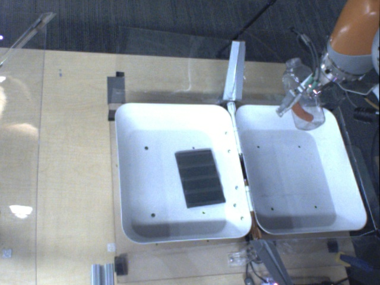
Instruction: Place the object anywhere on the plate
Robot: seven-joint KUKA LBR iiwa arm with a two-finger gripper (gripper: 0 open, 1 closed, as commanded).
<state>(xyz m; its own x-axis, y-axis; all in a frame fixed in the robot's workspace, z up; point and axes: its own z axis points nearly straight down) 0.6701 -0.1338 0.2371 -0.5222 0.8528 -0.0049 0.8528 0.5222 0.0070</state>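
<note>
Dark plate in the left bin, reddish object up by the arm

Cables and a metal bracket [261, 266] crowd the bottom edge of the frame, cut off below the two bins. Just above them, the left bin [133, 159] holds a dark ribbed rectangular plate [200, 178] lying flat near its middle, turned slightly off square to the bin walls. The right bin [350, 200] sits beside it, the two rims touching along the centre seam, where a grey metal post [235, 70] runs toward the top of the frame.

At the upper right, the arm [355, 28] enters with its orange band partly cut off by the frame edge. Its gripper [304, 97] hangs over the far corner of the right bin. The jaws are clear plastic and blur into the white bin wall; a small reddish object [304, 115] appears between them, so they seem to be grasping it, though the contact itself is hard to make out. That object is well apart from the plate, a whole bin away.

The pale wooden tabletop [65, 159] fills the left of the frame, with glare patches near its edge.
</note>
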